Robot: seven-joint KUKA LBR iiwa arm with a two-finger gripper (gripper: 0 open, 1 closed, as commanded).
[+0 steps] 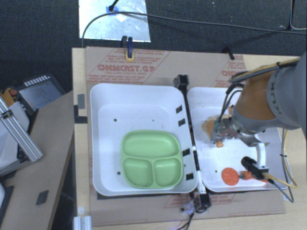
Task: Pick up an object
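Both white bins look like smooth moulded plastic with a soft sheen: the left bin [103,109] at nine o'clock and the right bin [204,99] at three o'clock. The green divided tray [151,158] is matt, smooth plastic. Beneath them lies a tan board [158,63], dull and papery, printed in red. At twelve o'clock a bare metal sheet [114,13] shines, brushed and streaky. The arm [273,99] has a satin grey shell with a glossy orange band. The small orange disc [230,176] at five o'clock seems matt, perhaps rubbery plastic.
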